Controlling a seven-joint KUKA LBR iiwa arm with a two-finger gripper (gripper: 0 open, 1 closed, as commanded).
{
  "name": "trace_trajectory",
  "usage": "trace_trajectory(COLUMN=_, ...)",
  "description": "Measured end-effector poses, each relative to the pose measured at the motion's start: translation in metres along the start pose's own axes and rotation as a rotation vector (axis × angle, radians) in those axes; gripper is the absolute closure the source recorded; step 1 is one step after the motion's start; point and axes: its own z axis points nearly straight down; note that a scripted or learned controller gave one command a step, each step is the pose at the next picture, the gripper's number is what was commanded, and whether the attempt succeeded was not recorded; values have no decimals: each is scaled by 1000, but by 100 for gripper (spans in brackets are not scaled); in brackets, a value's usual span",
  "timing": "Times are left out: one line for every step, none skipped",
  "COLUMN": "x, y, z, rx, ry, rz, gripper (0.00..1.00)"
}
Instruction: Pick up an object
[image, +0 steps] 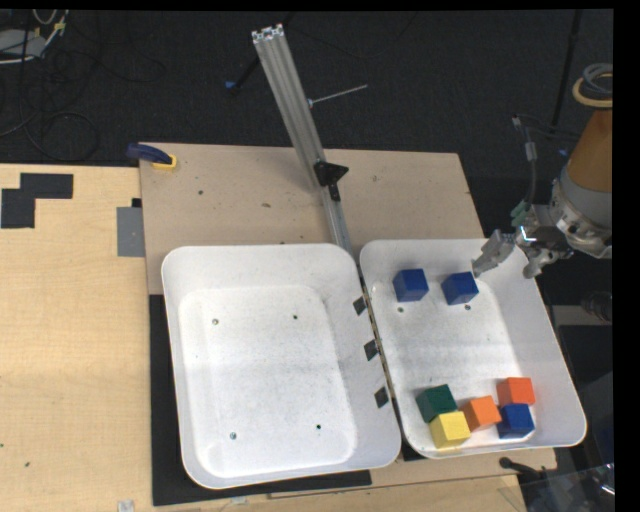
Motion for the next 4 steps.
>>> trace_trajectory(x=0, y=1, z=-3, rx=-4, ry=-2, rz=-3, gripper=0)
trace_trajectory(x=-2, y=-10, z=54, rx=2, ry=0, rz=1, gripper=0)
trace_trajectory(x=7, y=-16, z=114, rx=2, ry=1, rz=1, gripper=0)
trace_trajectory(x=8, y=-15, z=152, rx=-6, ry=-2, rz=4, gripper=0)
